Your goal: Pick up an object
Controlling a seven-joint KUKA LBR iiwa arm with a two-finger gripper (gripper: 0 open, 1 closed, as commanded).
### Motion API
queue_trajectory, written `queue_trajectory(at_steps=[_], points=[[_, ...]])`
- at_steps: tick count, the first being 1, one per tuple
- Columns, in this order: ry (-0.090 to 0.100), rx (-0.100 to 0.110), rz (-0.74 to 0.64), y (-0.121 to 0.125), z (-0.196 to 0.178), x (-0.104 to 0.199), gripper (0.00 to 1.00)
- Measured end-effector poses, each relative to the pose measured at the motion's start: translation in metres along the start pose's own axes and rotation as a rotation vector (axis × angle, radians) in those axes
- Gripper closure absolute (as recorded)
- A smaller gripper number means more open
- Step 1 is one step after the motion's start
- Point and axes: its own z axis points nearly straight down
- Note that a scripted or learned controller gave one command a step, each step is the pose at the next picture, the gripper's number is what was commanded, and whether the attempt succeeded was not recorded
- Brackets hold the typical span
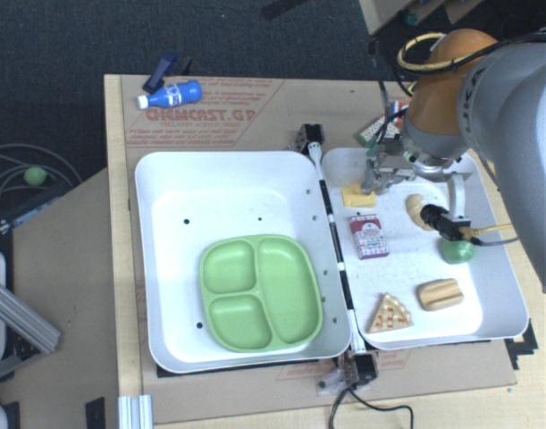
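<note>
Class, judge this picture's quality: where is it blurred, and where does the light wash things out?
Camera view: the arm at the right looks soft and blurred; the left bin is bright, nearly washed out; the green tray stays sharp with soft shadows.

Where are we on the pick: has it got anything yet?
Done: the arm has reached into the right bin and the gripper sits low at its far left corner, by the yellow block. In hand: nothing visibly lifted; I can't tell whether the block is gripped. Left: grasp and raise. The red carton, pizza slice and bread roll lie untouched.
</note>
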Motion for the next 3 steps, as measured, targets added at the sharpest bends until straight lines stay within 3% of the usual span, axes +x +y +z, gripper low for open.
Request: queue_trajectory(at_steps=[1,3], points=[[0.001,0.006,0.000,-0.002,0.002,0.000,0.00],[0.002,0.006,-0.002,0.010,0.014,0.001,0.00]])
